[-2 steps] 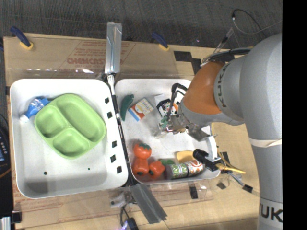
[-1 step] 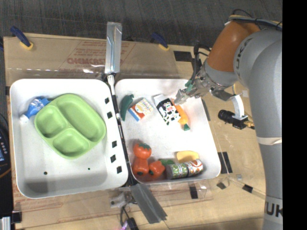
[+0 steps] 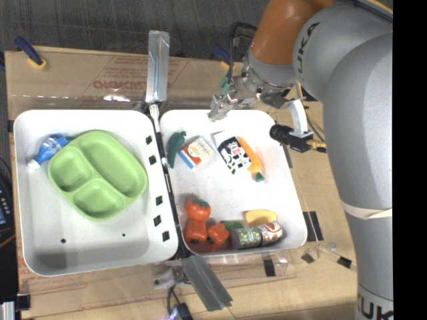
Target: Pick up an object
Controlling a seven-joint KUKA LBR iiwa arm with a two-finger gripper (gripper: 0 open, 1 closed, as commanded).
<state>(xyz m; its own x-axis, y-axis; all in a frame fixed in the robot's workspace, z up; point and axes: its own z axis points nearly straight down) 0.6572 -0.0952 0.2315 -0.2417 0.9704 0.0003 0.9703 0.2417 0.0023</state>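
While the gripper (image 3: 220, 107) hangs over the far rim of the right bin (image 3: 283, 199), whether its jaws are open or closed cannot be told from this angle, and nothing shows between them. The nearest things to it lie in the far half of that bin: a small carton (image 3: 196, 151) with orange and blue print, a cow-print box (image 3: 233, 155) just to its right, and a carrot (image 3: 251, 159) lying along the box's right side, touching it. A dark green pepper (image 3: 175, 147) lies at the bin's left wall, just beside the carton. Along the near wall sits a second cluster: a tomato (image 3: 197, 210) above two red pieces (image 3: 205, 233) pressed together, then a can (image 3: 257, 236) on its side, touching the red pieces, with a yellow banana-like piece (image 3: 260, 216) resting just above it. The middle of the bin floor between the two clusters is bare. The left bin (image 3: 87, 252) holds a green divided plate (image 3: 97, 174), tilted toward the far left corner, with a blue item (image 3: 49, 147) partly hidden under its far left edge. The arm (image 3: 347, 99) fills the right side, its orange band (image 3: 283, 22) above the wrist. A grey strip (image 3: 157, 65) stands at the far end of the seam between the bins, and brown cardboard (image 3: 87, 72) lies behind them.
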